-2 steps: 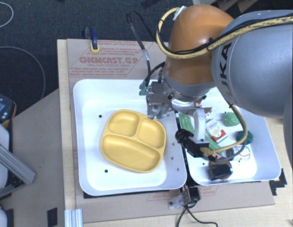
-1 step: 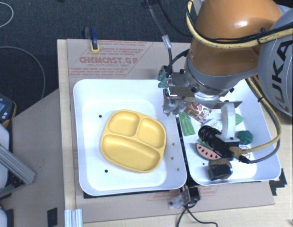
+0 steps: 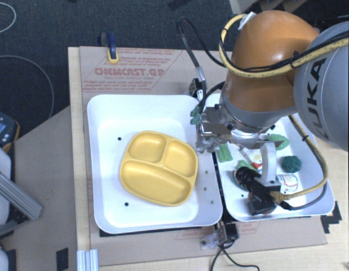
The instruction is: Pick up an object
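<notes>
My gripper [image 3: 212, 139] hangs under the big orange-and-grey wrist, low over the left edge of the right bin [image 3: 318, 199], by the wall between the two bins. A flat green piece [image 3: 224, 153] lies just below it. Further right in the same bin are a teal ball [image 3: 291, 164], a white and red packet [image 3: 287, 180] and another green piece [image 3: 282, 142]. A small colourful item [image 3: 250, 160] lies partly under the arm. The wrist hides much of this bin.
The left bin [image 3: 101, 151] holds a yellow compartment plate [image 3: 159, 167] at its middle. A blue and yellow clamp [image 3: 112, 48] sits at the cardboard's far edge. Cables run over the floor at the back left.
</notes>
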`<state>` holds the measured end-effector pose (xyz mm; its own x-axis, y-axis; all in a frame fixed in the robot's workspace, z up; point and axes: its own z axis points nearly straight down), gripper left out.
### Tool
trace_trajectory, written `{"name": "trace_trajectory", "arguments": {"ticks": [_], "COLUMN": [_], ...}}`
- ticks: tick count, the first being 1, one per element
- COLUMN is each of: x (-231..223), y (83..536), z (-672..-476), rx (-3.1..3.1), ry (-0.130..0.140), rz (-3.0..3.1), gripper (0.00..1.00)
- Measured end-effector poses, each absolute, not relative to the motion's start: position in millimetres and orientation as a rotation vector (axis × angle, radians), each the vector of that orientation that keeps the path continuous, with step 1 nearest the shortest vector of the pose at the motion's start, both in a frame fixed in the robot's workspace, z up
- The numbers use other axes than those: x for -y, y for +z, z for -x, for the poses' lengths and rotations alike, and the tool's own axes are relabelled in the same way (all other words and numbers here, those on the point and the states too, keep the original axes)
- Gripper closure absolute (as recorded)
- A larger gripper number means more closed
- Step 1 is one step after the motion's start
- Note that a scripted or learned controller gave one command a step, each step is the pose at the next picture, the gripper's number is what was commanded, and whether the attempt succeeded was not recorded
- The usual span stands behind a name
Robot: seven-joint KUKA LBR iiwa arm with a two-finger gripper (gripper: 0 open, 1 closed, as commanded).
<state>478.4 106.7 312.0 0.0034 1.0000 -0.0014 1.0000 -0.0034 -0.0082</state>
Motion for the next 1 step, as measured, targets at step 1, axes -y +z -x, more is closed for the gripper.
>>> {"name": "trace_trajectory", "arguments": {"ticks": [1], "x": [-107.9], "y": [325.2], "z": [-479.6], "rx": [2.221], "ry": [0.0], "rz": [2.222], "gripper": [1.0]}}
